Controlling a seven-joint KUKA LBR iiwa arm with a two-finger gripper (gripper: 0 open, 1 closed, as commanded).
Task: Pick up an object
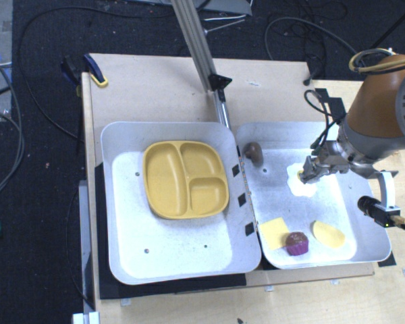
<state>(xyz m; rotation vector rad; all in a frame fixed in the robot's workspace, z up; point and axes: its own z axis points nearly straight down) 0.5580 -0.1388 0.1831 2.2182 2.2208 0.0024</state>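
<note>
From my seat the biggest thing is the bench [189,73], flat pale wood w/ a matte top; on it sit two shallow white bins, smooth plastic w/ rounded corners, side by side and touching along the middle seam. Left bin [128,248] carries a yellow divided plate [185,179], rounded-square, glossy, three compartments, lying flat near the bin's centre. Right bin [371,248] holds the small stuff. The arm [381,100] comes in from the right, grey body w/ a smooth orange band above the wrist, bent down over the right bin. A ribbed metal pole [192,32] slants across the bench from the top, ending approx. at the bins' seam.

Smaller now: a white lumpy object [301,183], soft-looking and irregular, lies in the upper middle of the right bin; the gripper [310,172] is right over its top edge, fingers dark and low, looks like touching it, but I can't tell if they're wide or narrow, nor whether anything's btwn them. Near the front wall: a pale yellow square block [273,233], flat-faced; a yellow rounded piece [329,234], smooth; a purple round object [297,243] btwn those two, just beside the block. A brown egg-shaped object [254,152] sits at the bin's upper left corner, well apart from the gripper.
</note>
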